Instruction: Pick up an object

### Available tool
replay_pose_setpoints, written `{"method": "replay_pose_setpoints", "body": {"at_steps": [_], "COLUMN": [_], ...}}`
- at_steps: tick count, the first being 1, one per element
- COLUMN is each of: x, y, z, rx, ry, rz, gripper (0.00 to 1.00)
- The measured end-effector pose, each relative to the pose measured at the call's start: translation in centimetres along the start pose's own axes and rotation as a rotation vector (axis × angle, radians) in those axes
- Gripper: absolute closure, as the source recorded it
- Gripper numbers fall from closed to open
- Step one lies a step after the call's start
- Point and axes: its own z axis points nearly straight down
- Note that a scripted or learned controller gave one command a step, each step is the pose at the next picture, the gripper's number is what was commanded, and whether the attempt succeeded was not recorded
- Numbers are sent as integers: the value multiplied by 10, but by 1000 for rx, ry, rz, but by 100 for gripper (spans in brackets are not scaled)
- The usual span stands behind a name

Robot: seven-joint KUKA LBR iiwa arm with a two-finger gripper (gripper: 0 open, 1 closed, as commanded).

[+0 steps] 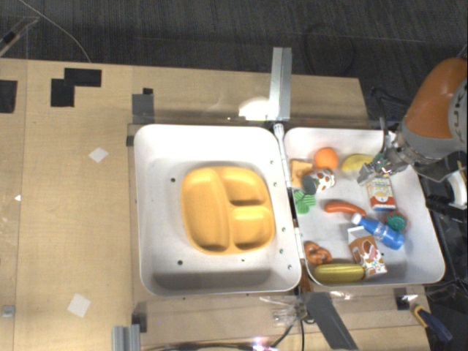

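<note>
My gripper [378,169] hangs over the back right part of the right bin [431,265], under the arm's orange band. It sits just above a small red-and-white carton [380,194] and right of a yellow lemon [355,162]. An orange ball [326,156] lies further left. Nothing shows in the gripper's grasp. Also in this bin are a red sausage [342,208], a blue bottle [382,232], a teal piece [396,222], a green piece [304,202], a pretzel [316,252], a yellow banana [338,272] and a second carton [368,253].
The left bin [157,196] holds a yellow divided tray [227,208]. A metal post [281,79] stands behind the seam between the bins. A cheese wedge [300,169] and a spotted toy [322,180] lie by the right bin's left wall.
</note>
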Motion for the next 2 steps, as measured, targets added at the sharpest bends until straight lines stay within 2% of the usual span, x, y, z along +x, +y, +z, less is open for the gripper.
{"method": "replay_pose_setpoints", "body": {"at_steps": [1, 2], "x": [27, 69], "y": [-107, -44], "z": [-59, -96], "rx": [-4, -6], "ry": [-5, -1], "rz": [31, 22], "gripper": [100, 100]}}
